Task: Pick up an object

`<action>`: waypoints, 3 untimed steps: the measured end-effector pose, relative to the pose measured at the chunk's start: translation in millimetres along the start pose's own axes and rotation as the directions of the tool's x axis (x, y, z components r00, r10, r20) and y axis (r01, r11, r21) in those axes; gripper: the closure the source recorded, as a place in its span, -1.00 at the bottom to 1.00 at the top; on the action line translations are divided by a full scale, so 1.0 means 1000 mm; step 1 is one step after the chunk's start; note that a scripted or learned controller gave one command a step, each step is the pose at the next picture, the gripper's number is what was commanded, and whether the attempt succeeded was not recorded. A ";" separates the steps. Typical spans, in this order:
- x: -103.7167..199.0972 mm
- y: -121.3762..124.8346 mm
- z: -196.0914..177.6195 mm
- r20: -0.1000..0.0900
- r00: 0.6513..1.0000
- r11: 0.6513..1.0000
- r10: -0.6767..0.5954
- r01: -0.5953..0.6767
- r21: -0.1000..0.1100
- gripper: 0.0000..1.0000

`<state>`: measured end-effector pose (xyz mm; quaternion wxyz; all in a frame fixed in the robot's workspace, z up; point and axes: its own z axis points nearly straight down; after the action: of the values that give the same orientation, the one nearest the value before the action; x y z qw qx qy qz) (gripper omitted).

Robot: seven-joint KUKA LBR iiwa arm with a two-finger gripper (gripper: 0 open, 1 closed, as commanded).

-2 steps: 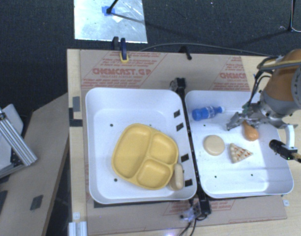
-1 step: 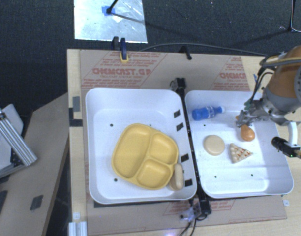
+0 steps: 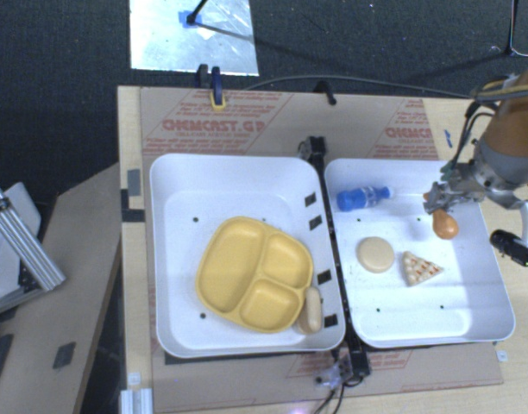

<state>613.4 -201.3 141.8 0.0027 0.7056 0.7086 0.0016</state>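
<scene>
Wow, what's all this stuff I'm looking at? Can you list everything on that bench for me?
White bins: two, white, side by side on the bench.
Divided tray: one, yellow, in the left bin.
Bread roll: one, pale tan, in the left bin against the tray's lower right edge.
Bottle: one, blue with a white end, lying on its side at the right bin's upper left.
Round bun: one, beige, middle of the right bin.
Pizza slice: one, tan with red flecks, just right of the bun.
Egg-shaped object: one, orange-brown, right bin, directly below the gripper.
Clamp: one, blue and yellow, at the bench's far edge.
Robot arm: one, grey with orange band, reaching in from the right.
Gripper: one, dark, over the right bin.
</scene>
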 end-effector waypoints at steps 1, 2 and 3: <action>0.003 0.002 -0.065 0.001 1.000 1.000 -0.002 0.002 -0.002 1.00; 0.003 0.004 -0.120 0.001 1.000 1.000 -0.002 0.002 -0.002 1.00; 0.044 -0.009 -0.110 -0.002 1.000 1.000 -0.003 0.003 0.006 1.00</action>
<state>603.9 -157.1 252.1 -0.0002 0.7045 0.7097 0.0004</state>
